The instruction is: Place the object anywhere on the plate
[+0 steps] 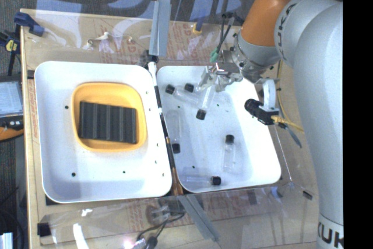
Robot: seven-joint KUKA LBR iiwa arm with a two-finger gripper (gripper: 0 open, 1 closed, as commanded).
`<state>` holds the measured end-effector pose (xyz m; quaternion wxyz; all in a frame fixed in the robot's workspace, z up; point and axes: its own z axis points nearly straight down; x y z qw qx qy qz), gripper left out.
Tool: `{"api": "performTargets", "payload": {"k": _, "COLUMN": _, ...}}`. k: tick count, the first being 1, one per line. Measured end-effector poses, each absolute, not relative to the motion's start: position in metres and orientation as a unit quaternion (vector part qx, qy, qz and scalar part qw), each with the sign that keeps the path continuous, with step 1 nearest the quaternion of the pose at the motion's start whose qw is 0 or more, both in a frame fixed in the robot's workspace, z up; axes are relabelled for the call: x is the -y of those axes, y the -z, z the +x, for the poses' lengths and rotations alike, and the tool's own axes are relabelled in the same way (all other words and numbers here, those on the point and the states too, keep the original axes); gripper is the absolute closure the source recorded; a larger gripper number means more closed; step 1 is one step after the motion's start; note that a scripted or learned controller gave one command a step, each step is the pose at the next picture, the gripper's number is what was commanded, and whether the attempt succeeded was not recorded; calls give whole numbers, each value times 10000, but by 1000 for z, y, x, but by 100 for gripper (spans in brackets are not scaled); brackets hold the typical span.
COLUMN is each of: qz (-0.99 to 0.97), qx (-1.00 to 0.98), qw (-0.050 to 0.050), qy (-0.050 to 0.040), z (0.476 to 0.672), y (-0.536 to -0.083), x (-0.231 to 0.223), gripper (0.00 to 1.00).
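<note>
Camera view, from the left: what comes first?

— The left bin (52,154), shallow and white. A yellow plate (105,89) sits in its middle, and a dark ridged insert (109,122) lies on the plate.

— And across the divide?

— The right bin (256,154), with clear black-capped vials scattered in it. One long vial (174,132) lies just beside the left wall, cap toward the front. A second, the front vial (201,182), lies along the near wall. Two short vials (169,90) rest near the far left corner, close together.

— Where is the thing to be placed?

— The tilted vial (204,103) is in the right bin, well apart from the plate. Its black cap points down and toward the front, and its upper end runs up into the gripper (217,77).

— Is it gripped?

— I cannot tell. The metalwork there is cluttered, and whether the gripper is parted or closed on the glass is not clear.

— Further right?

— Another vial (228,153) lies alone toward the front right. Past it the grey arm (315,96) comes in, its orange band (262,14) above the wrist.
</note>
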<state>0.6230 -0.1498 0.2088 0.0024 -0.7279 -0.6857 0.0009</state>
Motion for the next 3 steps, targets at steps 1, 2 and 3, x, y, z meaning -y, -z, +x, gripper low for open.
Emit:
{"api": "performTargets", "payload": {"k": 1, "qz": -6519, "qx": 7583, "qw": 22, "qy": -13, "z": 602, "y": -224, "x": 94, "gripper": 100}}
{"api": "performTargets", "payload": {"k": 2, "qz": -5885, "qx": 8085, "qw": 18, "qy": -12, "z": 586, "y": -191, "x": 61, "gripper": 100}}
{"api": "performTargets", "payload": {"k": 3, "qz": -5886, "qx": 8084, "qw": 15, "qy": -12, "z": 586, "y": -191, "x": 61, "gripper": 0}}
